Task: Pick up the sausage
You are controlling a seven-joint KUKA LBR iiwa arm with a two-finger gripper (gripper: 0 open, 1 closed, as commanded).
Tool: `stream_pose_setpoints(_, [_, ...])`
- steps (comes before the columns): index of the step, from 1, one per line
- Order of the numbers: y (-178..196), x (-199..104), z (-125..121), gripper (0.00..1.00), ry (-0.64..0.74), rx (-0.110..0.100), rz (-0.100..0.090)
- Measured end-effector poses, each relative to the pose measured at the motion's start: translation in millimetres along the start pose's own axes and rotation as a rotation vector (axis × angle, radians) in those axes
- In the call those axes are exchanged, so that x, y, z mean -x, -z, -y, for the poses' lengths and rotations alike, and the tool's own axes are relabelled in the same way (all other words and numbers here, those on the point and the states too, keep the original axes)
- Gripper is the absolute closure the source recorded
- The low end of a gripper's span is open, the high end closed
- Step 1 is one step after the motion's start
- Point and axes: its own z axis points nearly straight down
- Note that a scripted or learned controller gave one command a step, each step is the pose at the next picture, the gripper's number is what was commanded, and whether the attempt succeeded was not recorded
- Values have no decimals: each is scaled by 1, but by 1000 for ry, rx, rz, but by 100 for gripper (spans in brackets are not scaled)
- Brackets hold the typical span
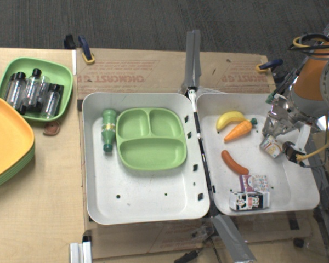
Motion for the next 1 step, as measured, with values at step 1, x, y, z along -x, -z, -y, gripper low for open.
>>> stream_pose_setpoints(1, [21,11,19,100,190,0,0])
